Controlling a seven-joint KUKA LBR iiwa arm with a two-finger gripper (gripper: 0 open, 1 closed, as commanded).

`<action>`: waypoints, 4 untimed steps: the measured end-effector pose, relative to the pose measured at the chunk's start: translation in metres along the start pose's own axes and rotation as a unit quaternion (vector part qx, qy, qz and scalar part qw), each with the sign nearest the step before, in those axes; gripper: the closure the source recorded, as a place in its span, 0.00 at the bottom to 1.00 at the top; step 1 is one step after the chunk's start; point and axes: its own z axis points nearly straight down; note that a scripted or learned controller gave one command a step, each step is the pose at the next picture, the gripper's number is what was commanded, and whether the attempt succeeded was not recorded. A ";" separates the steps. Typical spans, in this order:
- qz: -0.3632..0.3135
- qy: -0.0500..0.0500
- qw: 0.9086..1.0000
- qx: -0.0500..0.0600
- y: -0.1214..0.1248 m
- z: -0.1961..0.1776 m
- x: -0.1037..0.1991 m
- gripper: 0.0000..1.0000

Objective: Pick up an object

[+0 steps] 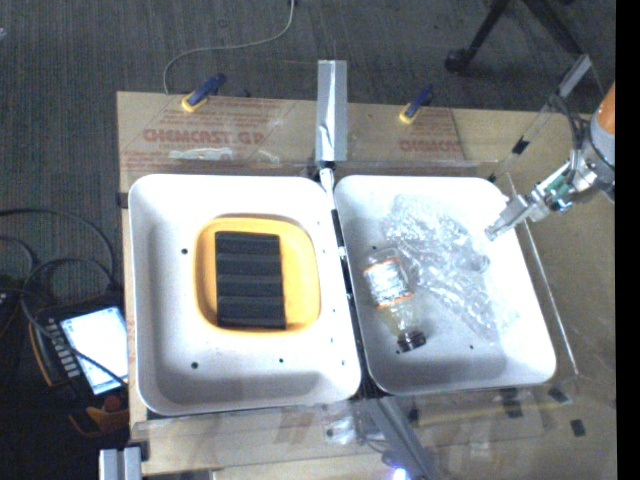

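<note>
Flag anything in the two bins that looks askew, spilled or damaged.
The clear plastic bottle in the right bin lies on its side, cap toward the front. Beside it, a sheet of crumpled clear plastic sprawls. The yellow tray sits squarely.

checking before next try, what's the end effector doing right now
end effector: over the right bin's upper right edge, beside the crumpled clear plastic; grip state cannot be told.
</note>
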 end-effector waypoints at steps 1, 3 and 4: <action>-0.035 0.001 0.999 0.001 0.014 0.065 -0.001 0.00; -0.036 0.001 0.999 -0.001 0.016 0.055 -0.001 0.00; -0.095 -0.004 0.995 -0.006 0.003 0.184 -0.009 0.00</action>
